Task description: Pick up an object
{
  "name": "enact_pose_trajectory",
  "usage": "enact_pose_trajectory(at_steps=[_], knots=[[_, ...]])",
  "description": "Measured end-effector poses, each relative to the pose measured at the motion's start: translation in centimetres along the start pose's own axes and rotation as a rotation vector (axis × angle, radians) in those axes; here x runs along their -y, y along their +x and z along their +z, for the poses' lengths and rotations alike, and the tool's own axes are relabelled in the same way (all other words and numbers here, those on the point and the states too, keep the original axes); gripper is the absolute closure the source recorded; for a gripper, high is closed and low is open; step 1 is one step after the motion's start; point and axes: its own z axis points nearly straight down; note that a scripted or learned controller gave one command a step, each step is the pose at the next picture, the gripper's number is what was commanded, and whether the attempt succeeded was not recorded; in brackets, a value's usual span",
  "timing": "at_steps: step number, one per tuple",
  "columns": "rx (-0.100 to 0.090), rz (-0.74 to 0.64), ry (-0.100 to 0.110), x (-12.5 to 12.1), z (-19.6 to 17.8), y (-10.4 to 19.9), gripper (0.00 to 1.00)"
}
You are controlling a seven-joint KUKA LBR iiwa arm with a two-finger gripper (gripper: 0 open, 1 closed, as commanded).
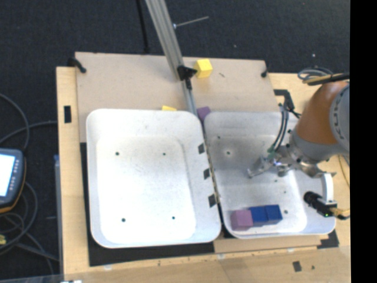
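**Gripper low in the right bin, blocks lying toward the frame's bottom**

The arm, grey with an orange band, enters from the right of the frame and bends down into the right bin. Its gripper is a small metallic tip hanging close over the bin floor near the middle of that bin; whether it is released or clenched cannot be told, and nothing is visible in it.

Two small cubes sit touching each other at the bin's lower edge: a matte purple block on the left and a blue block on the right, well apart from the gripper.

Both bins are shallow white trays with rounded corners and finely speckled floors. The left bin fills the frame's centre-left. They rest on a pale tan board over dark carpet.

A ribbed aluminium post slants down from the upper centre. A yellow block lies on the board beside it. A handheld screen with cables sits at the left edge
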Motion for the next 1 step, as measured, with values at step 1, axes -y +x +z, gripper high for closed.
enact_pose_trajectory(at_steps=[1], knots=[[-0.003, -0.009, -0.003, 2.58, -6.50, 8.48, 0.00]])
